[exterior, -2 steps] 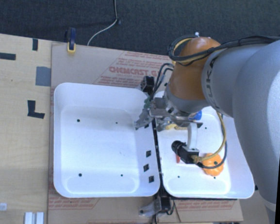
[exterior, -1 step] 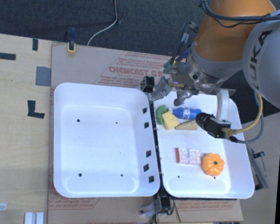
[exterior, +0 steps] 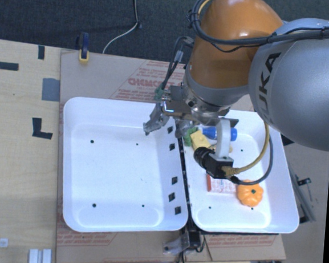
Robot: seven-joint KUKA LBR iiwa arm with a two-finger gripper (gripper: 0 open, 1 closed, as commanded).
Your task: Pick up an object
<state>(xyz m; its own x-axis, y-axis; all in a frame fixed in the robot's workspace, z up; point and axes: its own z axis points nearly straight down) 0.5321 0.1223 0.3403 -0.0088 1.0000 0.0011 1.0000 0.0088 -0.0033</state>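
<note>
My gripper [exterior: 167, 129] hangs low over the divider between the two white bins, under the orange wrist band. Its fingers stand apart, one finger [exterior: 152, 124] over the left bin's [exterior: 75, 166] back right corner. I see nothing between them. Just to its right, in the right bin [exterior: 277, 215], lie a yellow object [exterior: 200, 139] and a blue object [exterior: 210, 132], both partly hidden by the wrist. Farther forward lie a white and red packet [exterior: 222, 186] and an orange pumpkin-shaped toy [exterior: 249, 195].
The grey arm covers the back right of the right bin. A black cable fitting [exterior: 210, 161] hangs from the wrist over that bin. Both bins rest on a cardboard sheet [exterior: 100, 82] on the wooden bench.
</note>
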